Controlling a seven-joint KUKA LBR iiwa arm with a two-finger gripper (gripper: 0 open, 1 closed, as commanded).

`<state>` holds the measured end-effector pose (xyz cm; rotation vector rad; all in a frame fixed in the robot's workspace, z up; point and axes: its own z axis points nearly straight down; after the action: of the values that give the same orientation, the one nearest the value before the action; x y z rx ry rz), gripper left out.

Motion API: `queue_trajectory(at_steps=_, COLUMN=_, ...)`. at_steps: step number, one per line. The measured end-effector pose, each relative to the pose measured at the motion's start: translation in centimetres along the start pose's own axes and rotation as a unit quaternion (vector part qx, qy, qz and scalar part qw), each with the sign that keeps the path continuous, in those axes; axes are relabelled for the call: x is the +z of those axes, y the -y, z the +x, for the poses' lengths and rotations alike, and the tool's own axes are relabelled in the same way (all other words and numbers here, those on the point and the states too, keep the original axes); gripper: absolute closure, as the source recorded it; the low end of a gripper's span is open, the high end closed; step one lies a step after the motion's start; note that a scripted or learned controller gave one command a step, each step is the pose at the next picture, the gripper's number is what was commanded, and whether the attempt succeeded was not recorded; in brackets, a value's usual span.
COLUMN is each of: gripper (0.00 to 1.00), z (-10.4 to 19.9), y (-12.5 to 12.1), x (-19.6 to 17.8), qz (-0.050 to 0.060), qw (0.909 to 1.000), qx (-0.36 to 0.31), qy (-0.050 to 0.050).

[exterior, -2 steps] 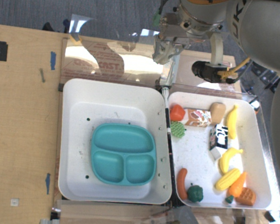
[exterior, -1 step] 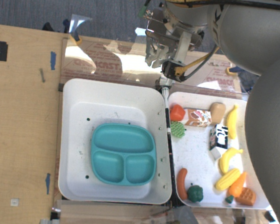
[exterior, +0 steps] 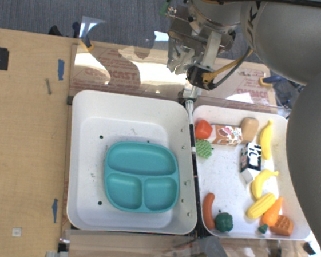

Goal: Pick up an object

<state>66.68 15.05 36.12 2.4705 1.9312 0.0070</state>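
Note:
My gripper [exterior: 181,60] hangs above the far rim of the bins, near the seam between them, with nothing seen in it. The right bin [exterior: 228,179] holds toy food: a red tomato [exterior: 203,129], a green leafy piece [exterior: 204,149], a snack packet [exterior: 227,135], a tan roll [exterior: 249,128], a banana [exterior: 266,140], a black-and-white carton [exterior: 251,157], two yellow pieces [exterior: 261,194], a red sausage [exterior: 208,210], a green broccoli [exterior: 224,221] and an orange carrot [exterior: 272,213]. All lie well below and to the right of the gripper.
A teal divided plate [exterior: 141,175] lies in the left bin [exterior: 89,146]. The big grey arm covers the upper right corner. Cardboard sheets lie on the left and behind the bins.

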Motion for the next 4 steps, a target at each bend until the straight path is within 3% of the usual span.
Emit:
queue_trajectory(at_steps=1, gripper=1.0, z=0.2, y=0.0, x=-1.1, qz=-0.002, qw=1.0, qx=-0.003, qy=0.0)
queue_trajectory(at_steps=2, gripper=1.0, z=-0.2, y=-0.1, x=-2.0, qz=0.002, qw=0.9828, qx=0.185, qy=0.0)
queue_trajectory(at_steps=3, gripper=0.0, z=-0.2, y=0.0, x=-2.0, qz=0.003, qw=0.9828, qx=0.185, qy=0.001)
queue_trajectory(at_steps=4, gripper=0.0, z=-0.3, y=6.8, x=14.5, qz=0.01, qw=0.9793, qx=0.202, qy=0.006)
